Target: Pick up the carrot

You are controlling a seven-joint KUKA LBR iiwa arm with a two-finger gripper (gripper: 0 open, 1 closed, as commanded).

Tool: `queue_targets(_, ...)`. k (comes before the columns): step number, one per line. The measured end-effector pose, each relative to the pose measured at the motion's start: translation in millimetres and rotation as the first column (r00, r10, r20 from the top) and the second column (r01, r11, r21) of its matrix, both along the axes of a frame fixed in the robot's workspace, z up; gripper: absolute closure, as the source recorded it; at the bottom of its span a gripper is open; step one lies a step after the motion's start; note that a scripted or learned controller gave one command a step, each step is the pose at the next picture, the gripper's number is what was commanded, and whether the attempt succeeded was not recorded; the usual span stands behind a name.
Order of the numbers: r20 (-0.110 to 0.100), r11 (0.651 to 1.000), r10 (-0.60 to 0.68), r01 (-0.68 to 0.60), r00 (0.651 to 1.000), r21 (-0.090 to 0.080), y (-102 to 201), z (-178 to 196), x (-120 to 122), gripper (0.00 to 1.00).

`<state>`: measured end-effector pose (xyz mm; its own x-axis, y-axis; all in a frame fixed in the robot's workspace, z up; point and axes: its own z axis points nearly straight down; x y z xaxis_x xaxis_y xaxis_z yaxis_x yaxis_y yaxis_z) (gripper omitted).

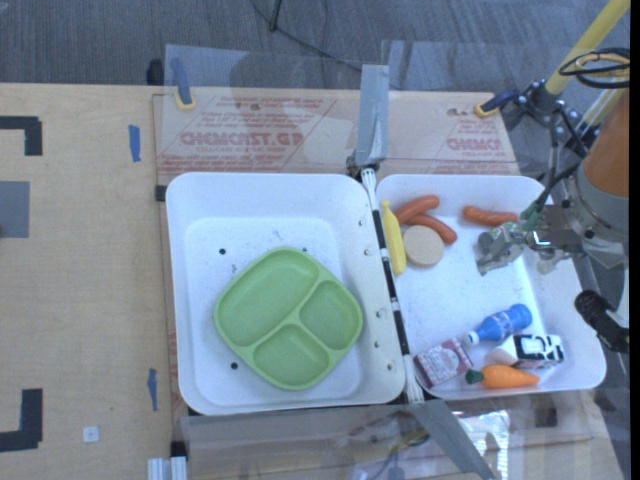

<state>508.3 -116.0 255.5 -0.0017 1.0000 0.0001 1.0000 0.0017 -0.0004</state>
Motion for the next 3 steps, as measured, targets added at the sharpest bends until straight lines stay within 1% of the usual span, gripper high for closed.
queue_targets(1, 0.001, 0.980, 0.201, -0.201, 0.980, 0.000, -29.5, -122.8, -29.0, 0.00)
queue_targets(2, 0.010, 0.906, 0.422, -0.422, 0.906, -0.007, 17.9, -167.1, -22.5, 0.00)
queue_targets(3, 0.016, 0.909, 0.417, -0.417, 0.909, -0.013, 15.2, -156.0, -20.8, 1.00)
